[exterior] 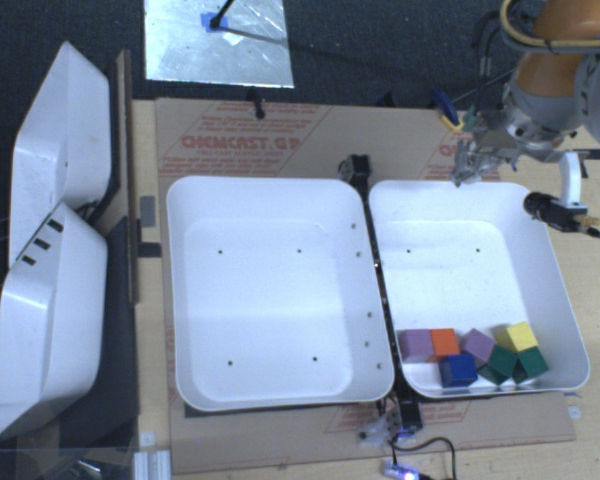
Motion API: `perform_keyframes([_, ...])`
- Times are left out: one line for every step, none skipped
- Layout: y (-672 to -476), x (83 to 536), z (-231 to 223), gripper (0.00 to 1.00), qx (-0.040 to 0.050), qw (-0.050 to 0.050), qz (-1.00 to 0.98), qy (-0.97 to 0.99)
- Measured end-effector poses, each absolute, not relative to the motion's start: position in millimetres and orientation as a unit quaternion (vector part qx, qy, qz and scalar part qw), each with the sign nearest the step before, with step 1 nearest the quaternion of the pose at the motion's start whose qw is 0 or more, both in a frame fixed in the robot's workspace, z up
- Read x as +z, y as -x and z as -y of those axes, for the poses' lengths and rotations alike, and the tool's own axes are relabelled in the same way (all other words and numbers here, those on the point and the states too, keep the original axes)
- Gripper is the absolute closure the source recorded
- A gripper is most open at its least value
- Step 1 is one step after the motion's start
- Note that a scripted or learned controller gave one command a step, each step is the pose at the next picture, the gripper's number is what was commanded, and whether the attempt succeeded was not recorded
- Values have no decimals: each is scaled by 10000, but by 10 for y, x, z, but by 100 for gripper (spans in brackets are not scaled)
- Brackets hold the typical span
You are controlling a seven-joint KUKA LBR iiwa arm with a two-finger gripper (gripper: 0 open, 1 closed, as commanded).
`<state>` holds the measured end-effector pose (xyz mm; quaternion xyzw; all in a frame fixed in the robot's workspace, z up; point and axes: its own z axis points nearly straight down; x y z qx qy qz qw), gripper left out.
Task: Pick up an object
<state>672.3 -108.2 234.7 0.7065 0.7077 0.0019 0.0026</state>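
At the lower right of the frame, small rigid coloured cubes [472,354] lie clustered along the near wall of the right-hand shallow white bin [450,218]. They are judged light and stiff, best pinched across opposite flat faces. The two-finger gripper [472,168] hangs at the upper right above the bin's far rim, its opening indiscernible.

End effector [467,171] above the right bin's [553,268] far rim; coloured blocks [472,354] clustered along its near edge.

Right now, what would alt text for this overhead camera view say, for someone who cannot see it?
A grey robot arm's gripper hangs over the far edge of the right white bin, away from a cluster of small coloured blocks at that bin's near edge. The left white bin sits beside it on the bench.
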Motion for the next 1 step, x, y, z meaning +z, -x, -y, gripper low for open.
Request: perform_keyframes([-6722, 1550, 1000, 100, -15, -20, -7076, -7066])
